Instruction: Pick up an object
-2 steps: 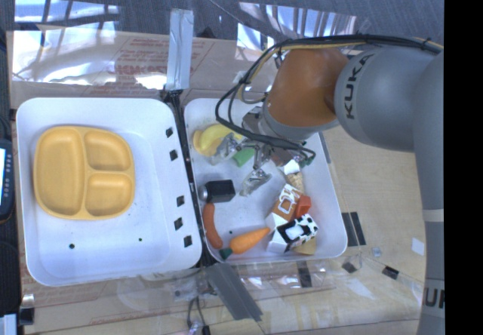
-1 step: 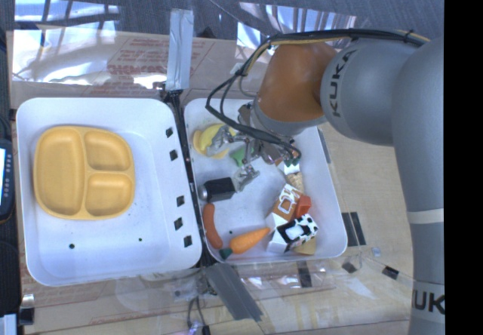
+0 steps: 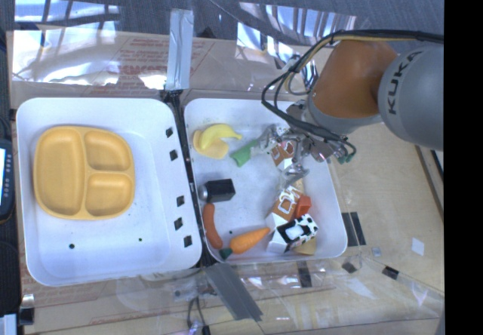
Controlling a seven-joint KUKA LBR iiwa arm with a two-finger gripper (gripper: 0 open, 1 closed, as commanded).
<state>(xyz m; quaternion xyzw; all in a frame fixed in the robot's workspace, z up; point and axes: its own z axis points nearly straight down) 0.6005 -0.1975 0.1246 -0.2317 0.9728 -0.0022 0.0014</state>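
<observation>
Small brown-and-white box (image 3: 284, 151) lying in the right bin (image 3: 324, 198), far side, right under the gripper (image 3: 296, 154). Hovering low over it now. No telling whether it's gripped. Nothing lifted clear yet; whole pick left to do. Carrot (image 3: 249, 239), banana (image 3: 213, 139) untouched nearby.

the grey arm (image 3: 411, 92) at about two o'clock carries dark letters "ku", cut by the frame edge. faint red print on the cardboard (image 3: 143, 50) stays unreadable.

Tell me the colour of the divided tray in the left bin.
Yellow-orange all over; the divided tray shows plainly in the camera view.
</observation>
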